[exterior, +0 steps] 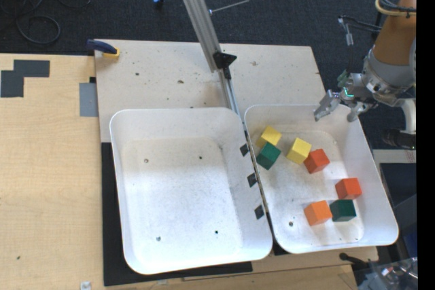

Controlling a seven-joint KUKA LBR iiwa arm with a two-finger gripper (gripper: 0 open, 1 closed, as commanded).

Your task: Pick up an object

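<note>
An orange cube [317,212] and green cube [343,210] sit low in the right bin [380,214], other blocks above them; nothing is picked yet. The gripper [342,105] hovers at the bin's upper right rim, jaws spread and bare

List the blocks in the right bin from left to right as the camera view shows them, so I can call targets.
Dark green block → yellow block → red block → orange block → green block. I skipped the far yellow block and the right-hand red-orange one: they overlap others in x.
</note>
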